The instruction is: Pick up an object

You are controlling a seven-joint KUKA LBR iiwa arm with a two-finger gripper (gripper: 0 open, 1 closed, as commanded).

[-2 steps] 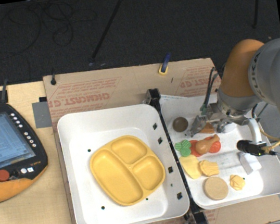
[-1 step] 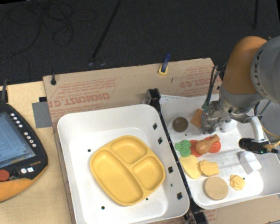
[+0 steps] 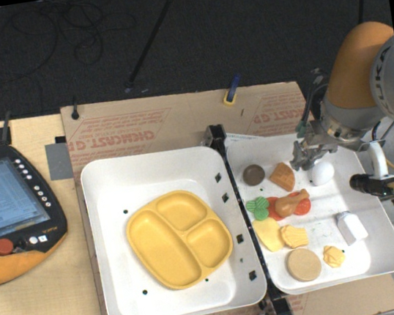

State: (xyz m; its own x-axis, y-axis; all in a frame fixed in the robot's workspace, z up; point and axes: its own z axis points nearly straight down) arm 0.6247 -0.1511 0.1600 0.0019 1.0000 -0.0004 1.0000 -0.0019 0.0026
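Pincer (image 3: 307,152) is seen low in the right bin (image 3: 390,252), upper part; whether it is spread cannot be told. White ball (image 3: 322,171) lies just right of it; orange wedge (image 3: 282,176) just left.

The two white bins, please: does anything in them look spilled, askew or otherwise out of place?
Nothing stands out. The yellow divided plate lies flat, turned at a slant, in the left bin. The toy food items sit loosely grouped inside the right bin, none over its rim. The gripper hovers over that bin's far side.
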